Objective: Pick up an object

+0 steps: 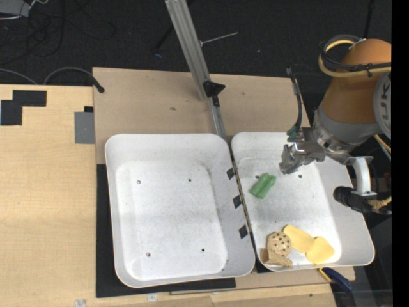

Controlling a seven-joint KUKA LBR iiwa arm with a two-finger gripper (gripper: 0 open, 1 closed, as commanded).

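A small green object (262,186) lies in the right bin (345,200), close to its left wall. At the bin's front edge rest a yellow soft piece (310,243) and a tan dotted object (278,245). My gripper (288,162) hangs over the right bin, just up and to the right of the green object, apart from it. Nothing shows between its fingers.
The left bin (166,206) sits beside the right one, with black clips along the shared wall. A slanted metal rail (192,53) rises behind the bins. The arm's orange band (358,75) and a black fitting (354,198) stand over the right side.
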